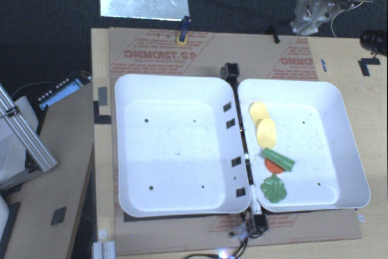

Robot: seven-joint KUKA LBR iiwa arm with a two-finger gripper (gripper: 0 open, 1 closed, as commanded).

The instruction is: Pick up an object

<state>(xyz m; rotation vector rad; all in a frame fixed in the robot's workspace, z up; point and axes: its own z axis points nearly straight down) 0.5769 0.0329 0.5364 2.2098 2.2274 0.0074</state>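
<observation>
From my station I see the hand (306, 15) parked high at the far right, beyond the table (103, 70) edge and well apart from both bins; whether it is spread or pressed together I cannot tell. All candidates lie along the left wall of the right bin (339, 130): two yellow pieces (262, 124) touching, then a green stick (279, 159) lying across a red piece (273, 167), then a green leaf (274, 189). I judge them light, smooth toy plastic, likely slippery; the nearer yellow piece, taken across its narrow width, looks the safest hold. The left bin (170, 142) adjoins. Board lettering reads "CHEMCAST GP".
</observation>
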